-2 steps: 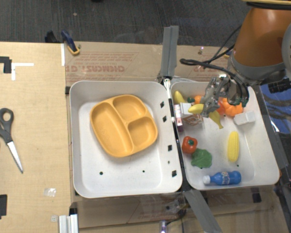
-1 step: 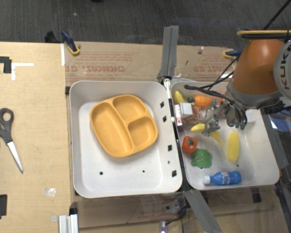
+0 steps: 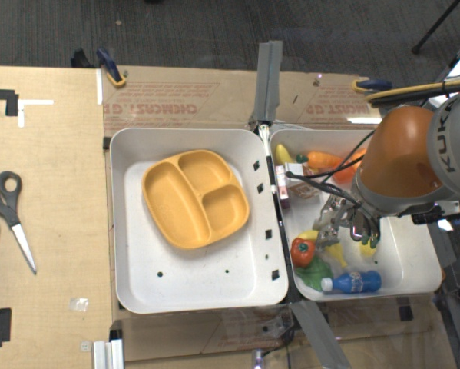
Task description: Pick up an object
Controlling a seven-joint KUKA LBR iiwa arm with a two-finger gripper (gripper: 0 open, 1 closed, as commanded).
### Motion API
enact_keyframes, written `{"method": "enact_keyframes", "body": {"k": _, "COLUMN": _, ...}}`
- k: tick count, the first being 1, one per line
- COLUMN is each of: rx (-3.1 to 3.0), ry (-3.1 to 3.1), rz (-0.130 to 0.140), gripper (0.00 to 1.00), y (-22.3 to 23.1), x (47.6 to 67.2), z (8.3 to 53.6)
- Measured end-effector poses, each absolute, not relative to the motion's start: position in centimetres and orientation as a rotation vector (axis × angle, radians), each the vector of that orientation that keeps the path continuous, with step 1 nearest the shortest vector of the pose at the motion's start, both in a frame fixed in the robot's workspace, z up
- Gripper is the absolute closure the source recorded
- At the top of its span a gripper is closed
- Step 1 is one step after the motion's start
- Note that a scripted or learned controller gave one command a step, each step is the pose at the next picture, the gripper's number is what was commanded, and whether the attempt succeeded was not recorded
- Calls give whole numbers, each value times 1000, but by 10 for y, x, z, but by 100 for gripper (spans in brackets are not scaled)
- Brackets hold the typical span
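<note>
Claw: your gripper [image 3: 335,233] hangs low in the right bin [image 3: 414,279], under the arm's orange band [image 3: 395,156]; you cannot tell from this view whether it is apart, together, or clamped on anything, so treat the pick as not yet made.

Nearest target: the blue-and-white bottle [image 3: 354,283] lies on its side at the bin's near edge, just near and right of the claw. It looks round and likely to roll, so you would do best to close across its narrow width, not along its length.

Green piece: a green item [image 3: 312,275] sits touching the bottle's left end, against the near-left corner. Judge it a poor choice; the bin walls crowd it.

Red piece: the red tomato-like toy [image 3: 303,250] rests just left of the claw, beside the green item. It seems the closest thing to the claw, so a short shift left and a straight drop should suit, if you keep clear of the bin's left wall.

Yellow bits: small yellow items [image 3: 368,244] lie just right of the claw, partly hidden by the wrist; their shape is unclear.

Far clutter: an orange carrot-like toy [image 3: 325,160] and a yellow piece [image 3: 282,154] lie at the bin's far-left end, well apart from the claw.

Left bin: the left bin [image 3: 137,283] holds a yellow divided plate [image 3: 196,198]; leave it alone.

Risk: objects are packed close, so you may nudge a neighbour and slip off; lift slowly and check something is truly between the tips.
</note>
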State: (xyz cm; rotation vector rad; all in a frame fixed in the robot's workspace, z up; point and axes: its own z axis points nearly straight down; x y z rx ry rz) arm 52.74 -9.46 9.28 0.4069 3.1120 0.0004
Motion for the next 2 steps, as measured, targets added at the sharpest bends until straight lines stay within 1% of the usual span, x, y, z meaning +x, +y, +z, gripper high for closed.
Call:
{"method": "enact_keyframes", "body": {"k": 1, "rx": 867, "ry": 3016, "rz": 1, "gripper": 100, "y": -100, "x": 481, "z": 93}}
{"method": "enact_keyframes", "body": {"k": 2, "rx": 664, "ry": 3068, "rz": 0, "gripper": 100, "y": -94, "x": 479, "z": 118}}
